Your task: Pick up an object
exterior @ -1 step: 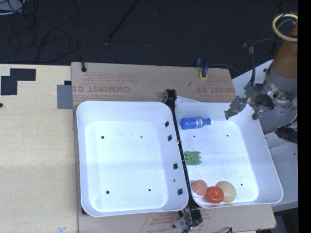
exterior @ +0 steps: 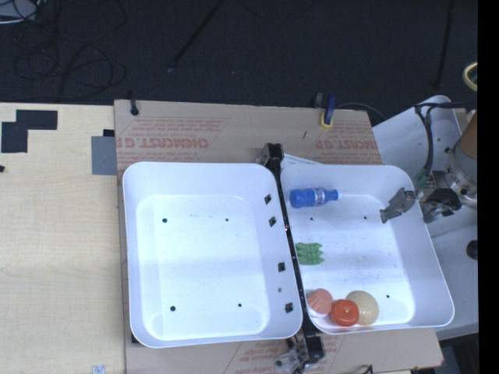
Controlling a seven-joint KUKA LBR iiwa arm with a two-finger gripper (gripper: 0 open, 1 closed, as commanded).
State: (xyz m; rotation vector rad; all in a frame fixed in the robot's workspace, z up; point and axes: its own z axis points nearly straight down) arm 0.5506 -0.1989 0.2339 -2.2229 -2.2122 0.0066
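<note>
Bottle (exterior: 313,197), blue, lies in the right bin (exterior: 421,287); no label readable. Cardboard (exterior: 195,131) beneath bears mirrored red print. Gripper (exterior: 415,206) fingers spread, holding nothing.

Only readable bit you'll spot is upside-down red print, roughly "CHEMCAST GP", on the brown cardboard sheet (exterior: 203,135) under the bins.

A dark floor (exterior: 234,37) with cables fills the top, a pale wooden table (exterior: 54,248) the left.

Bottle (exterior: 313,198) at right bin's (exterior: 425,248) far end; three small objects (exterior: 343,308) at its near edge.
</note>
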